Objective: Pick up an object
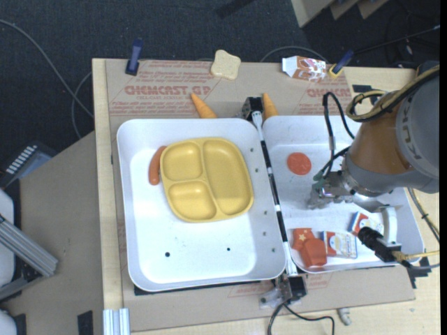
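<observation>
Gripper [323,195] down in right bin [408,223], low over its floor; jaw state can't be told. Red disc [299,163] just up-left of it, apart. Red block [313,252] and small carton [343,245] at the near wall. Left bin [143,257]: yellow tray [207,179], sausage [154,166] touching its left edge.

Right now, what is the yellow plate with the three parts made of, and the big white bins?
The yellow plate looks like plastic: one smooth, even colour, rounded moulded dividers, a soft matte sheen. The left white bin and right white bin also look like plastic, smooth and slightly glossy with rounded corners, though thin painted metal can't be ruled out from this view.
</observation>
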Motion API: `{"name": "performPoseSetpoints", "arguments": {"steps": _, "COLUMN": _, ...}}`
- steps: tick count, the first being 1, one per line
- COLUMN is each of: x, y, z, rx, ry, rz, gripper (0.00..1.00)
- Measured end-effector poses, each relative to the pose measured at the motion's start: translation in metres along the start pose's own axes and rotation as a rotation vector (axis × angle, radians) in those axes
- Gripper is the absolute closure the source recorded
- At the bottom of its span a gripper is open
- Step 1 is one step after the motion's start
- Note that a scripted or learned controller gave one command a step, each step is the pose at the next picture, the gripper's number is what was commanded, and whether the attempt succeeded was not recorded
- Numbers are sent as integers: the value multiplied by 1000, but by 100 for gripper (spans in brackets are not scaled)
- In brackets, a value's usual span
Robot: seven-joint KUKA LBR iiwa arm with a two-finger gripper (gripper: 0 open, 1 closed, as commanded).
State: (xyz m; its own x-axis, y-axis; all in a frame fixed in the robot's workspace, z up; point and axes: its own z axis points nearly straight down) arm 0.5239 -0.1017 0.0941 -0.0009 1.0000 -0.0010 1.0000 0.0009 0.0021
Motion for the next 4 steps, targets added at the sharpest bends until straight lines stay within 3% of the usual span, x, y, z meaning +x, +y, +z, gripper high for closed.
{"name": "performPoseSetpoints", "arguments": {"steps": 1, "x": 35, "y": 110, "z": -92, "rx": -2, "ry": 1, "rz": -1, "gripper": 100}}
{"name": "performPoseSetpoints", "arguments": {"steps": 2, "x": 34, "y": 109, "z": -90, "rx": 2, "ry": 0, "rz": 0, "gripper": 0}}
{"name": "performPoseSetpoints", "arguments": {"steps": 3, "x": 9, "y": 96, "z": 10, "rx": 3, "ry": 0, "rz": 1, "gripper": 0}}
{"name": "performPoseSetpoints", "arguments": {"steps": 4, "x": 2, "y": 112, "z": 10, "rx": 0, "ry": 0, "rz": 0, "gripper": 0}}
